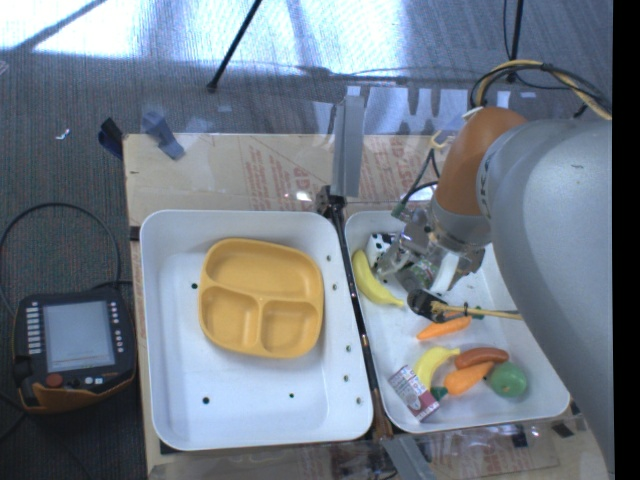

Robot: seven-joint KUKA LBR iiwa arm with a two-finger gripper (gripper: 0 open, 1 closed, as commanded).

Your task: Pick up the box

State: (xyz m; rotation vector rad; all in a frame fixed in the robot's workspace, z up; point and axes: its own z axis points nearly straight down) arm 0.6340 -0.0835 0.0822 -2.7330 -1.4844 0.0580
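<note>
Leftmost, a teach pendant [72, 353] lies on the floor beside the bench, and the left bin [175, 408] holds a yellow divided plate [262, 296] near its upper middle. Further right, the right bin [545, 398] contains a banana [372, 279] along its left side, a carrot [443, 328] at centre, and the box [413, 392], small and red-and-white, lying tilted near the lower left corner. Above the bin's upper middle, the gripper [425, 286] hangs well apart from the box; whether its claw is spread or pressed together, I cannot tell.
</note>
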